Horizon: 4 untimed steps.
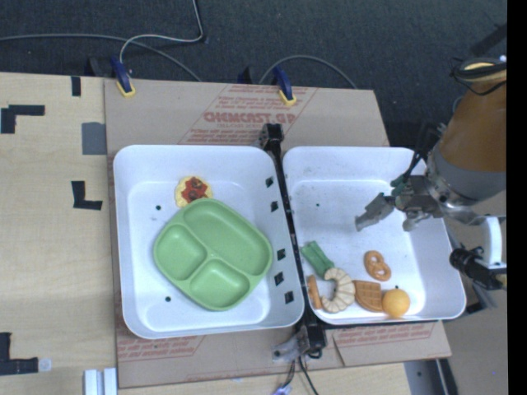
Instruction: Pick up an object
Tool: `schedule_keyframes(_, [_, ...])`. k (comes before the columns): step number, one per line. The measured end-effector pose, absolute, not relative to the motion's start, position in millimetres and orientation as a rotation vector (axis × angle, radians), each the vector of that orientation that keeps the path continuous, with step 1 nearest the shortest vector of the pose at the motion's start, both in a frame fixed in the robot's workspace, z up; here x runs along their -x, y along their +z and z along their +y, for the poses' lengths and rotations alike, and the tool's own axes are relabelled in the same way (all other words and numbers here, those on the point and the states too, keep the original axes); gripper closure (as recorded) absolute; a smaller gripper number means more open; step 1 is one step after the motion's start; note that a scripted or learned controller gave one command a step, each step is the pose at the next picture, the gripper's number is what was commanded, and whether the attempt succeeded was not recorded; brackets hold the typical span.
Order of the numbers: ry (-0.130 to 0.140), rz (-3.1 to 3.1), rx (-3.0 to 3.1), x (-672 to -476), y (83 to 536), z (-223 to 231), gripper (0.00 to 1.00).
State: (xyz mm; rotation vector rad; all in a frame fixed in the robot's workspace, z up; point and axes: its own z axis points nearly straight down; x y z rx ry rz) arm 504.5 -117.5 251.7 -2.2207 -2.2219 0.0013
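one pretzel (377, 263) below gripper (389, 213) (apart)

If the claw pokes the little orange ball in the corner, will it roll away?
Probably only a little. The orange ball looks round and smooth, so it should roll easily and may slip from a pinch. But it sits in the right bin's near corner, against a tan piece, so the wall would likely stop it. It looks small, likely light.

Left bin (132, 220): divided plate (212, 253) at centre, small pizza piece (193, 190) just behind it. Right bin (346, 159): pretzel (377, 263), ball (396, 304), ring-shaped piece (336, 290) near front edge; gripper (391, 215) above centre.
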Motion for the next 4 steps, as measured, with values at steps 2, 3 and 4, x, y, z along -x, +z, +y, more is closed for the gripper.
schedule_keyframes(2, [-0.004, -2.225, 2.223, -503.7, 86.6, -167.2, 0.0])
schedule_keyframes(3, [-0.003, -2.225, 2.225, -504.0, 96.5, -168.0, 1.0])
schedule_keyframes(4, [0.0, -2.223, 2.218, -487.7, 184.2, -65.5, 1.0])
